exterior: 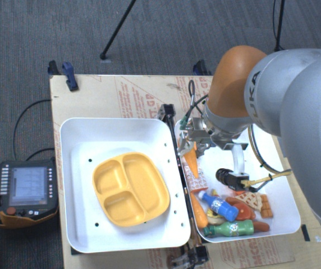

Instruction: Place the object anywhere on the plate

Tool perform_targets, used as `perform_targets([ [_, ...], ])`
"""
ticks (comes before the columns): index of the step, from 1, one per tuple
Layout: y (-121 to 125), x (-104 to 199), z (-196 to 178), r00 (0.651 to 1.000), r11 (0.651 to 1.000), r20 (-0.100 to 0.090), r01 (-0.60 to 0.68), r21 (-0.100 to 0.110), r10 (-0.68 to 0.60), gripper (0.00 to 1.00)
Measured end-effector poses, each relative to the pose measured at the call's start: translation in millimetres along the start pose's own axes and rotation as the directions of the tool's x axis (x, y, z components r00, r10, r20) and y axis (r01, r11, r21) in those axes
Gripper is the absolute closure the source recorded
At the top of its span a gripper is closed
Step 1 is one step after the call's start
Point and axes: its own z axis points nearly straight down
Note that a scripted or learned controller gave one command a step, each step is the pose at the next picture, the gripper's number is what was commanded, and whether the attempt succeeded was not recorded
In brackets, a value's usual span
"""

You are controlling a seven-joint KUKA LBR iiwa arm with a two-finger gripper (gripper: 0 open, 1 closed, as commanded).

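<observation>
Arm: the grey arm [284, 88] swings in from the right and bends down over the right bin [287, 217], because that's where the pickings are.
Gripper: the gripper [194, 142] is low at the right bin's left edge, near its far corner; from here I cannot tell how it is set.
Object: an orange carrot [190, 162] lies right under the gripper along that left wall, likely the target, though nothing shows it being held.
Pile: a blue bottle [218, 205], a green bottle [232, 228] and a waffle piece [252, 199] crowd the near edge, so the carrot looks the easier pick.
Plate: the yellow plate [131, 189] sits mid-floor in the left bin [73, 144], three compartments bare, waiting.
Next: I'd say lift, cross the shared wall, drop anywhere on it.
</observation>
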Motion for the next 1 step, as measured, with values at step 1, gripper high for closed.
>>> perform_targets([
  [1, 0.1, -0.2, -0.2, 1.000, 1.000, 0.000, 0.000, 0.000, 0.000, 0.00],
])
